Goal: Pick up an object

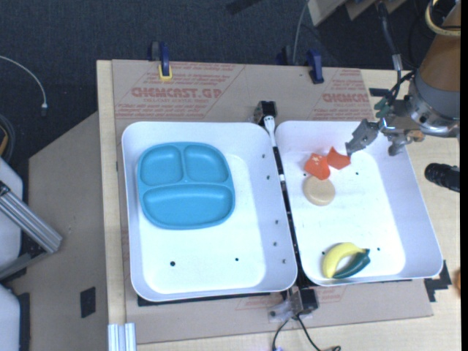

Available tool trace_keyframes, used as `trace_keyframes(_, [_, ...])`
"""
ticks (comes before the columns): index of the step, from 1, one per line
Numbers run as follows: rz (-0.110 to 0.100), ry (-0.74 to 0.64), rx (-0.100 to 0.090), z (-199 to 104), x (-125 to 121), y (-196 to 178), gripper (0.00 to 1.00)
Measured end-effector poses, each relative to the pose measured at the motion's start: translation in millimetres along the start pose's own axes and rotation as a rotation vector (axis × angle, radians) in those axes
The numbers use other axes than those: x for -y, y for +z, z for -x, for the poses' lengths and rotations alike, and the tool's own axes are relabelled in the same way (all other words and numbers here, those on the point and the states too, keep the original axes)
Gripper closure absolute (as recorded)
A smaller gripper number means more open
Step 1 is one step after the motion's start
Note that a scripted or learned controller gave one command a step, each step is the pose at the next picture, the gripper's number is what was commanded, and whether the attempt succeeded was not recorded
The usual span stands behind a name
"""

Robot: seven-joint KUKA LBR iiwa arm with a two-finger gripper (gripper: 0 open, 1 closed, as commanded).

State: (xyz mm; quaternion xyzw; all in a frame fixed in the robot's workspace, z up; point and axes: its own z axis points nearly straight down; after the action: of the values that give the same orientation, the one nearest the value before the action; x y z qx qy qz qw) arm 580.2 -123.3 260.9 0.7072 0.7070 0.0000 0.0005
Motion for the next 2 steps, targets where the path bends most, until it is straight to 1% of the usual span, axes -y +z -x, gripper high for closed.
trace_keyframes(1, [-0.005, 0.000, -0.002, -2.8, 8.7, 47.0, 0.00])
trace_keyframes(2, [-0.006, -0.001, -0.002, -6.1, 7.8, 90.0, 0.00])
